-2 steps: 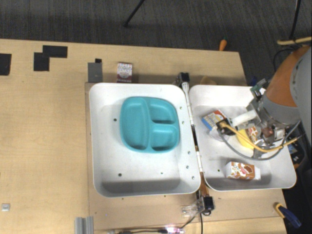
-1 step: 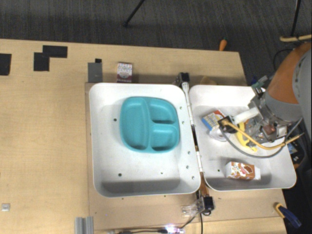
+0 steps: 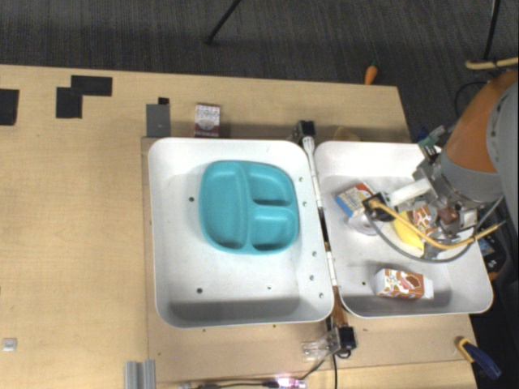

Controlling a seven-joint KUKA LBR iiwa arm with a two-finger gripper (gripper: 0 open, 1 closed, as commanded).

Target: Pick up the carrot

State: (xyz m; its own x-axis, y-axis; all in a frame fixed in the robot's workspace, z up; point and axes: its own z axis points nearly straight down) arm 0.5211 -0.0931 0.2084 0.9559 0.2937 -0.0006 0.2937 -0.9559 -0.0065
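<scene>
A light wooden bench fills most of the scene, with black rectangular marks near its far left edge. Beyond it lies dark grey carpet, crossed by a thin black rod. Lighting is even and soft.

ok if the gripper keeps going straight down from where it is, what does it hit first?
Most likely the yellow item lying under the gripper in the right bin. The small carton sits off to its left, clear of that line. Depth is hard to judge from this slant.
</scene>
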